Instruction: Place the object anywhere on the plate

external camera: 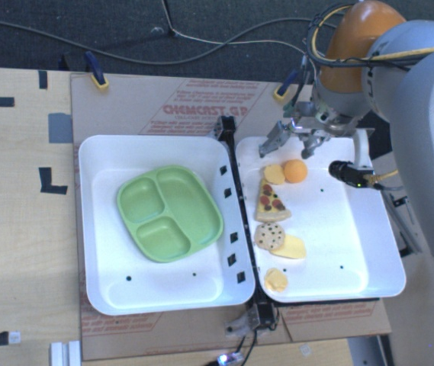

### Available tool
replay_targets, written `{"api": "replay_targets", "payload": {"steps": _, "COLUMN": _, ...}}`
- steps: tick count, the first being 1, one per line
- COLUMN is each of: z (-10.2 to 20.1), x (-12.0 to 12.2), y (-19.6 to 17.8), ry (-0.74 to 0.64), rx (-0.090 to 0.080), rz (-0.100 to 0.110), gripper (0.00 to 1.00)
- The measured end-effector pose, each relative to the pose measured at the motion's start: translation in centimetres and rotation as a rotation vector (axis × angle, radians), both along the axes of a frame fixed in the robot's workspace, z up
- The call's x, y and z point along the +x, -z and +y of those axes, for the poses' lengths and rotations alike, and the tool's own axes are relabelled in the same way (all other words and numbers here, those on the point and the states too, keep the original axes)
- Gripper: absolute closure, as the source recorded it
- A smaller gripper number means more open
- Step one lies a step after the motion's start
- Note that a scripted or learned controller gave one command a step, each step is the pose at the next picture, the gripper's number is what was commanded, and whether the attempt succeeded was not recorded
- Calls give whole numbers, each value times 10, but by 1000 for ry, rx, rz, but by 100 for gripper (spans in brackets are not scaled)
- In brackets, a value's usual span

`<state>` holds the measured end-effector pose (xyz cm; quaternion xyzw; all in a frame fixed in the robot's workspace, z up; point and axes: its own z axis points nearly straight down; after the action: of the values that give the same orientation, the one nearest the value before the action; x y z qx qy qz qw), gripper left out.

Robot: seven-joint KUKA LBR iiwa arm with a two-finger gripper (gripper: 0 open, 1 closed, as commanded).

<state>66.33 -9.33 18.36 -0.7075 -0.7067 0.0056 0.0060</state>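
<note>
Grey two-finger gripper [293, 145] spread open, holding nothing, above right white bin [369, 242]. Round orange ball [295, 171] just below fingertips, not between. Green compartment plate [169, 213] well apart, left bin.

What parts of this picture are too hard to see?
- Camera view: whether the gripper holds anything; its tips are small and blurred.
- Right bin: its top rim is hidden by the arm.
- Yellow piece beside the orange ball: too small to name.
- Green plate: fully clear.
</note>
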Motion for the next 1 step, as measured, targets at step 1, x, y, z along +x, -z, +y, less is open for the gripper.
{"api": "replay_targets", "payload": {"steps": 1, "z": 0, "x": 3, "y": -9, "ry": -3, "rx": -1, "rz": -15, "gripper": 0}}
